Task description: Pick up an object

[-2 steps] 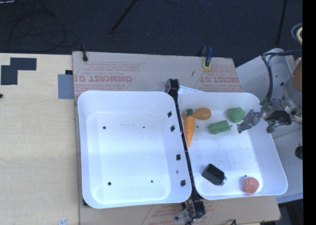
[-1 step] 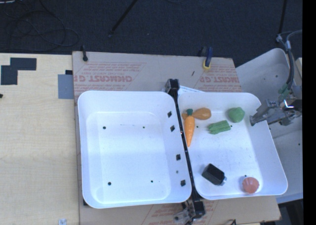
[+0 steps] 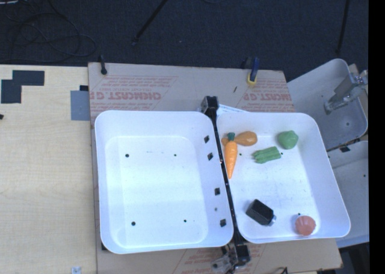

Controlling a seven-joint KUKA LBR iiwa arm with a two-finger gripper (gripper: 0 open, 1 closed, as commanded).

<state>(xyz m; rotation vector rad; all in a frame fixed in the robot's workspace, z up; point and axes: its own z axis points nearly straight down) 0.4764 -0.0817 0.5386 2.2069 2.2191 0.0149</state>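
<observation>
Lying in right bin, carrot, perhaps pepper

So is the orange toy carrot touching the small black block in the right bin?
Apart. The camera view shows the orange toy carrot by the bin's left wall and the small black block lower down, bare white floor between them.

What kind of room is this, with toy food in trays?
Probably a robot lab: two white bins clamped on a bench, toy carrot, cables on the floor.

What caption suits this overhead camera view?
Right bin holds carrot, green pieces, black block, pink ball.
</observation>
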